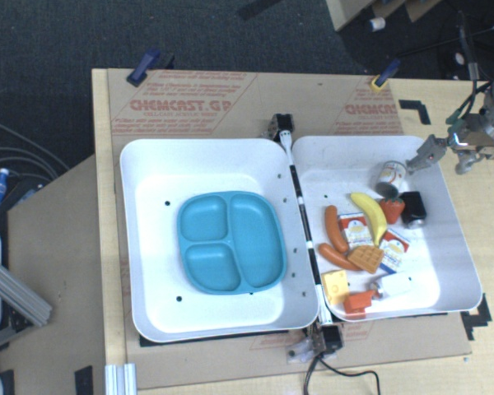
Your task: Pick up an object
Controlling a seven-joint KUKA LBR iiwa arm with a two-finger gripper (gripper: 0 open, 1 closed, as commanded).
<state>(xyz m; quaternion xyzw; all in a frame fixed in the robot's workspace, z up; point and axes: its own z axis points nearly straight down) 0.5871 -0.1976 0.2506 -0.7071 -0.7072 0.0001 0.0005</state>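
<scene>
Gripper [445,151] seen at right bin's [453,257] upper-right corner, arm partly cut off by frame edge; fingers spread wide, nothing held. Banana [370,212] lay among food items.

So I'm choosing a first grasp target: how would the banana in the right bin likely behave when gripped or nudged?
The banana looks like a smooth toy, so probably stiff, light and a bit slippery. Its curve suggests it would pivot rather than roll if pushed. It overlaps the small carton, so that would likely shift too.

arm [487,130]: cut off at right edge | small items under banana [370,214]: partly hidden
</scene>
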